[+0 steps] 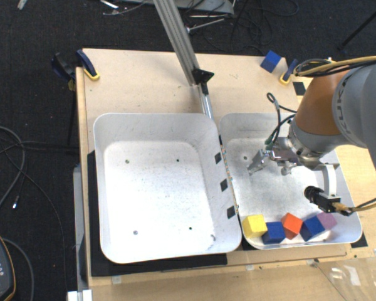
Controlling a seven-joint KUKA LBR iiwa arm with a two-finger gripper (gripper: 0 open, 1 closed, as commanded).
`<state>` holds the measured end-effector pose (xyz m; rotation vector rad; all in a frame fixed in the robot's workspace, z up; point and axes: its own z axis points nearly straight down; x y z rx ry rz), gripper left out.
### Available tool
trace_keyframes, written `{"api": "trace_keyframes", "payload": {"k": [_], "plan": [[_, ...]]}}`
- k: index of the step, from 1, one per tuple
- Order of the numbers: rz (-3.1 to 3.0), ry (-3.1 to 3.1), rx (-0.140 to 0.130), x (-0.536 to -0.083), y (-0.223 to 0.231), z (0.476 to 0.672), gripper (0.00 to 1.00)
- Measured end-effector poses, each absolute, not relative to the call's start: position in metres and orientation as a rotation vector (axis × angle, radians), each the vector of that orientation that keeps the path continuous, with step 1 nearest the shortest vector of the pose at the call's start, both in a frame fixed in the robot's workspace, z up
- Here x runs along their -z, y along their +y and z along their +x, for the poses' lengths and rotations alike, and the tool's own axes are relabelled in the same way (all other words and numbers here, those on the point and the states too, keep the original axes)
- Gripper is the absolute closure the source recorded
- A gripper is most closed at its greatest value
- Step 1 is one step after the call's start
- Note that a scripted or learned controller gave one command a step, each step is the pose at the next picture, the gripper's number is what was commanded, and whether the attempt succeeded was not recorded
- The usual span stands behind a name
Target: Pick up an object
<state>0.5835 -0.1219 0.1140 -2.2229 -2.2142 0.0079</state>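
Blocks crowd the near edge of the right bin [338, 180]: yellow block [254, 224], blue block [274, 232], orange block [292, 224], another blue cube [313, 227], pink block [328, 220].
Farther in, the gripper [271, 162] hangs above bare bin floor, well apart from them; whether its fingers are spread, I cannot tell.

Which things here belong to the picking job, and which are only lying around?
For the job:
- two-finger gripper over the right white bin
- yellow cube, two blue cubes, orange cube, pale purple block along its near edge

Lying about:
- blue cube on the wooden bench
- left white bin
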Motion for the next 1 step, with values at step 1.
{"api": "trace_keyframes", "payload": {"k": [1], "plan": [[-2.223, -2.218, -0.002, -0.1318, -0.1169, 0.5640, 0.00]]}}
